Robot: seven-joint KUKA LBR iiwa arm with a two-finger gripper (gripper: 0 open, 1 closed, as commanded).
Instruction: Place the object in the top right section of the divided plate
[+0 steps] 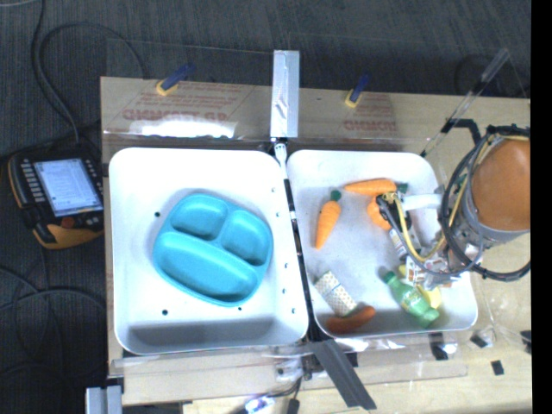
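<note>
In the left bin (129, 257) a blue divided plate (214, 247) is seen, its sections bare. The arm (500, 192) is lowered over the right edge of the right bin (362, 164), and the gripper (412, 231) is set among the toys there — whether anything is pinched cannot be told. Two carrots (327, 218) (371, 185) lie in the bin's upper part; a green bottle (412, 297), a grey patterned tube (335, 291) and a red-orange piece (350, 319) lie lower — no toy is on the plate.
</note>
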